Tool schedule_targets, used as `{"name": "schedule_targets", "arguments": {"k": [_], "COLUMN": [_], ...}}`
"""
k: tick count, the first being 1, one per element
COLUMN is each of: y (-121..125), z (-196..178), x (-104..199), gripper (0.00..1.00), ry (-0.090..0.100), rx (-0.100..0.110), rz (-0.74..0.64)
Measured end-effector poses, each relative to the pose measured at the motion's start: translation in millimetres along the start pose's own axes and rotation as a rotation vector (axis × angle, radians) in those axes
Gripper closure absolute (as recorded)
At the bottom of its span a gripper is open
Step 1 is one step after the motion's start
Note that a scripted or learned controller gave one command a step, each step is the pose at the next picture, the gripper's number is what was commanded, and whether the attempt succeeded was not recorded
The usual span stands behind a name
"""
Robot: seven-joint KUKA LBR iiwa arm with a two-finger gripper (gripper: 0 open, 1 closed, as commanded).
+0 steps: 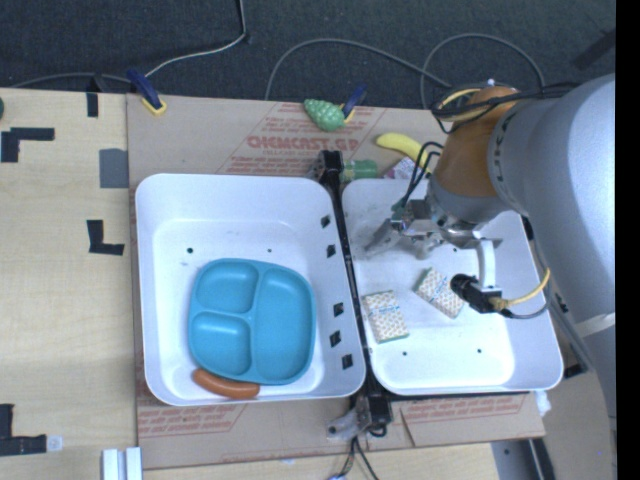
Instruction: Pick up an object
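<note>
- A wood-toned counter (60, 298) carries a cardboard sheet (260, 143) on which two shallow white bins sit side by side, dark floor beyond.
- Taking the right bin (530, 363) as landmark: the left bin (160, 268) touches its left wall and holds a blue divided plate (250, 320) with an orange sausage (226, 384) at the plate's near edge.
- Inside the right bin, two patterned squares lie apart: one packet (384, 315) near its left wall, another sachet (438, 292) toward its middle.
- The end effector (385, 236) hangs over the right bin's upper-left part; I cannot tell its state.
- The packet lies just below the end effector, closest, so it is likely the easier target.
</note>
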State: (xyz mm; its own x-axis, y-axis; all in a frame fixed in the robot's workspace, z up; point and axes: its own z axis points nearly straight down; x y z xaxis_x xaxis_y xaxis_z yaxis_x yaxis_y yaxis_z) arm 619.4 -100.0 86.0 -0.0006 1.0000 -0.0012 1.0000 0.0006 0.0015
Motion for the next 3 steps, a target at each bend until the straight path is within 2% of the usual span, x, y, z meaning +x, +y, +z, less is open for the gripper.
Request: {"name": "schedule_targets", "arguments": {"k": [1, 2, 3], "y": [10.0, -53.5, -52.9], "z": [-0.4, -0.8, -10.5], "x": [-30.2, -50.6, -51.1], "gripper": [0.00, 0.00, 1.00], "ry": [0.000, -0.001, -0.003], "rx": [-0.003, -0.003, -0.005], "rz": [-0.001, 0.001, 0.000]}}
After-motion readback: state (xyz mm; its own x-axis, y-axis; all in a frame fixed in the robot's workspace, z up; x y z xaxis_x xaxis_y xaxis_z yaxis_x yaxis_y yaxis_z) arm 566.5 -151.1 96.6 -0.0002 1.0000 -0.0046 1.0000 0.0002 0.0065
